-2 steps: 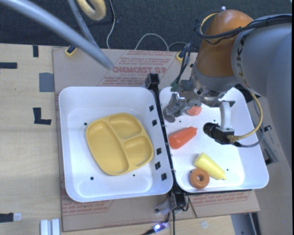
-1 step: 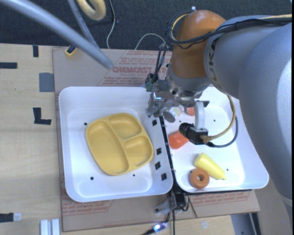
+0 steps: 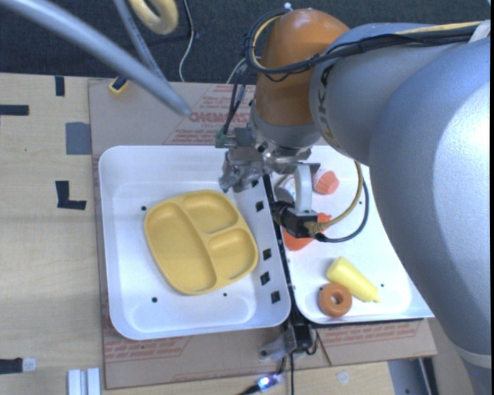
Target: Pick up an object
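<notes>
My gripper (image 3: 249,174) hangs over the divider between the two bins, at the back edge of the left bin (image 3: 119,220). A yellow divided plate (image 3: 199,240) lies in the left bin, just in front of and left of the gripper. In the right bin (image 3: 395,290) lie a yellow wedge (image 3: 351,278), a brown ring (image 3: 336,300), an orange-red piece (image 3: 326,182) and another orange piece (image 3: 297,238) partly hidden by cables. Nothing is visibly held.
The grey arm with its orange band (image 3: 295,64) covers most of the right bin's back and right side. Black cables (image 3: 346,220) loop down from the wrist. A grey pole (image 3: 82,35) crosses the upper left.
</notes>
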Motion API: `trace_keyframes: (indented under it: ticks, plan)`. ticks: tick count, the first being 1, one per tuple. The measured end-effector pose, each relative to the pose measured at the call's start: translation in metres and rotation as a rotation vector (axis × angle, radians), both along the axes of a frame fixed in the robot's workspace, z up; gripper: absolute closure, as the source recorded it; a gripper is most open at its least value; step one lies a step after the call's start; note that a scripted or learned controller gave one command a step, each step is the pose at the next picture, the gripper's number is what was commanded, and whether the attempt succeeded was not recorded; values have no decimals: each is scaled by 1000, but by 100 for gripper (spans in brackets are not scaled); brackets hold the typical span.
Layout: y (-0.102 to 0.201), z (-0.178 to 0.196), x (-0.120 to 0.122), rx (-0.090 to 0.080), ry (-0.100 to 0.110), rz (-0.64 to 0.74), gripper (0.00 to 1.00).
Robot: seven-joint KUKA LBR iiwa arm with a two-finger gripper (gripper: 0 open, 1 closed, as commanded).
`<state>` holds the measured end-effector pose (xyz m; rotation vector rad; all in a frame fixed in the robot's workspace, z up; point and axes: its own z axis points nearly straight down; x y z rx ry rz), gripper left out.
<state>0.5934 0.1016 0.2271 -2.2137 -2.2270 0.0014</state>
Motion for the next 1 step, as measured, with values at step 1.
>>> trace_keyframes:
  ticks: [1]
  plan:
    - [-3,0,0,-1,1,-3,0]
